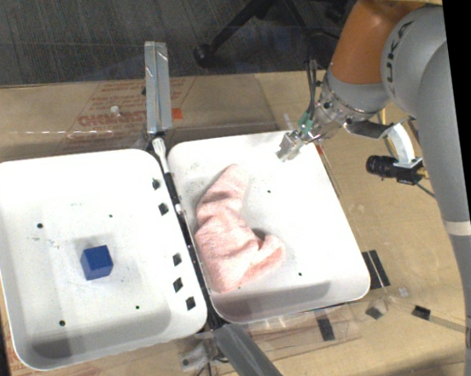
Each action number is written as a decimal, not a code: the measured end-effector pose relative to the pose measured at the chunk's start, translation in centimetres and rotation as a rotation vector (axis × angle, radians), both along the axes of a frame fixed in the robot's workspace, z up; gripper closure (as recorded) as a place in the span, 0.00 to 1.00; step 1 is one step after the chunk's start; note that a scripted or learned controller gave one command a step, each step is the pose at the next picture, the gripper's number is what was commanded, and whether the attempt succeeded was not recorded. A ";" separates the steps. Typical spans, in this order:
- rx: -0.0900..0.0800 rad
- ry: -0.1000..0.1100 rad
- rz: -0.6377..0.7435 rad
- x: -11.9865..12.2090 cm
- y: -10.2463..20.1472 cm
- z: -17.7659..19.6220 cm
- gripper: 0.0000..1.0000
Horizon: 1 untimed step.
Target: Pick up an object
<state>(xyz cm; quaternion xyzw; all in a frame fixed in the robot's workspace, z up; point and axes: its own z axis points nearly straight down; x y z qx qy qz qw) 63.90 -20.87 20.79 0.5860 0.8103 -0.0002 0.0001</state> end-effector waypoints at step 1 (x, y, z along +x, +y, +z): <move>0.000 0.002 0.007 0.1 0.2 0.9 1.00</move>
